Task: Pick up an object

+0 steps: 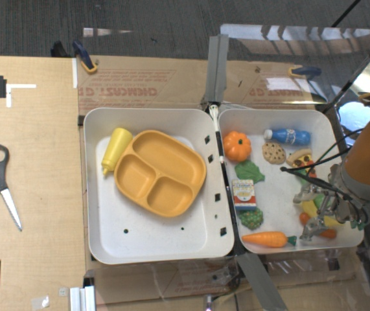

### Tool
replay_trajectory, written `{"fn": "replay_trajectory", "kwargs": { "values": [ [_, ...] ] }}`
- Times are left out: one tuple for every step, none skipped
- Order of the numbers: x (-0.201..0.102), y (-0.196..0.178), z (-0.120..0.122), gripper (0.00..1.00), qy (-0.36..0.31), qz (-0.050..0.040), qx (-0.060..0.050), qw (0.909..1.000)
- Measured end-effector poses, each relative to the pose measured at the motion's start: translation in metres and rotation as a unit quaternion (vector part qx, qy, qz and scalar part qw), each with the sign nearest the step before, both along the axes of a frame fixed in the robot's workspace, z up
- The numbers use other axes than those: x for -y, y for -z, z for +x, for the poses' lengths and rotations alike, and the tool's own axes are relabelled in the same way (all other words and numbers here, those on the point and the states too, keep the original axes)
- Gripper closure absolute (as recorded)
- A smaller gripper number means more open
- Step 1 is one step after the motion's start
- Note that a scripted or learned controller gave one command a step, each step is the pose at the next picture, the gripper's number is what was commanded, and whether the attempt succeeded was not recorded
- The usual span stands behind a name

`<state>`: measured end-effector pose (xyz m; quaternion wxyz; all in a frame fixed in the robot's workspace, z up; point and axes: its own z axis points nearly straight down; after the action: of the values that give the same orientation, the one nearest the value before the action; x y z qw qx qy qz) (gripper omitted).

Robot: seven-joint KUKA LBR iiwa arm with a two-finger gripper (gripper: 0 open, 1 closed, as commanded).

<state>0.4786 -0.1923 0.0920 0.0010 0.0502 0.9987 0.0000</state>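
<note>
Scissors point(0, 180) are seen lying on the bench point(35, 128) at the far left, well apart from the bins.

In the left bin point(152, 241) a yellow bottle point(115, 149) is seen on its side, touching the left edge of an orange three-part tray point(160, 172). The tray is set at a tilt in the far half of the bin.

The right bin point(288, 118) holds the small items. Along its left side, from far to near: an orange pumpkin point(237, 146), a green leaf point(250, 172), a small carton point(243, 194), a broccoli piece point(251, 219). A carrot point(265, 240) is laid along the near wall. At the far side a blue-capped bottle point(289, 136) is laid flat, with a cookie point(274, 152) just near of it and a pizza slice point(300, 159) to the cookie's right.

The gripper point(319, 214) is lowered into the near right corner of the right bin, over a cluster of yellow and red pieces point(312, 207) that cannot be identified. Whether its fingers are apart or closed cannot be told, nor whether anything is held. The arm point(369, 157) is seen at the right edge, with dark cables across the bin's right side.
</note>
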Motion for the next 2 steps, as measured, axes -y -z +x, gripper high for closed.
{"fn": "replay_trajectory", "kwargs": {
  "values": [
    [-0.0015,-0.0092,0.0017,1.0,-0.002,-0.0003,0.001,1.0],
    [-0.0013,-0.0093,0.0017,0.0,-0.002,-0.0002,0.001,1.0]
  ]
}}
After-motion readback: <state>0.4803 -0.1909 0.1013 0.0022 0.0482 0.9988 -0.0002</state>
